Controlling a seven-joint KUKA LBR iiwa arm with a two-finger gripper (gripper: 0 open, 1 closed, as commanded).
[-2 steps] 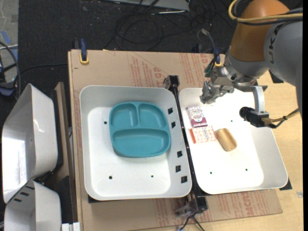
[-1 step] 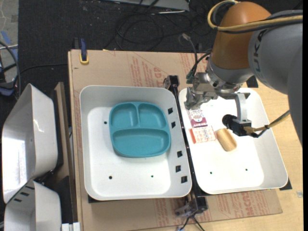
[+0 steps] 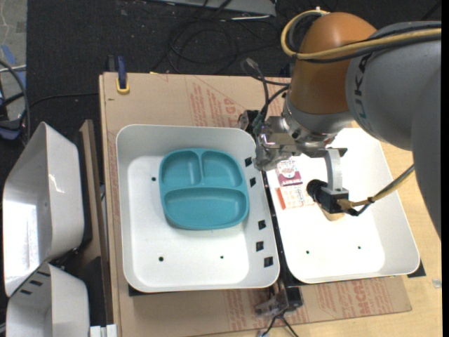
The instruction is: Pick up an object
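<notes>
**Arm over the right bin, card lying beneath it**

Cardboard (image 3: 203, 311) with red print covers the counter (image 3: 428, 188) under both bins, and its front edge lies nearest the camera. Relative to the left bin (image 3: 140, 258), everything else can be placed as follows.

Inside the left bin, toward its back half, rests a teal tray (image 3: 203, 192) with three compartments: two small ones at the far side and one long one at the near side. It lies flat, clear of the bin walls.

Just beside the left bin, touching or nearly touching its right wall, sits the right bin (image 3: 351, 258). A small card (image 3: 289, 188), white with red and maroon print, lies flat on the floor of that bin, close to the wall shared with the left bin. It is the only loose thing seen there.

Above the shared wall, toward its far end, hangs the end effector (image 3: 270, 149), at the bottom of the grey arm (image 3: 400, 76) with its orange band (image 3: 330, 44). The arm reaches in from beyond the right bin. Whether the end effector is released or clenched cannot be told; nothing is seen in its grasp. A black fitting (image 3: 326, 195) with a cable hangs off the wrist over the right bin, just beside the card.

Past the left bin's outer side stand more white bins (image 3: 42, 195), off the cardboard.
</notes>
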